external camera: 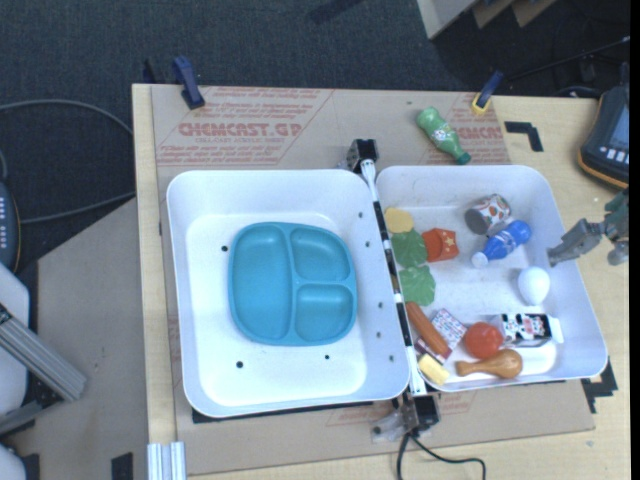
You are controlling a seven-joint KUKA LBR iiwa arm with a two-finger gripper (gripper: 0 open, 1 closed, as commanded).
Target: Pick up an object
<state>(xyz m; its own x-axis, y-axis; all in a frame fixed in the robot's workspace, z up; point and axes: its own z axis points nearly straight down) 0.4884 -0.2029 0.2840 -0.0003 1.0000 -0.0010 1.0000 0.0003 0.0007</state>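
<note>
My gripper hangs at the right rim of the right bin, above and to the right of a white egg, and nothing shows in its grasp. In that bin lie a blue bottle, a patterned can, a red box, a red tomato, a black-and-white carton, a drumstick, a hot dog, a yellow piece and green leafy pieces.
The left bin holds a blue divided plate. A green bottle lies on the bench behind the right bin. Clamps grip the board's back edge. A dark device sits at the far right.
</note>
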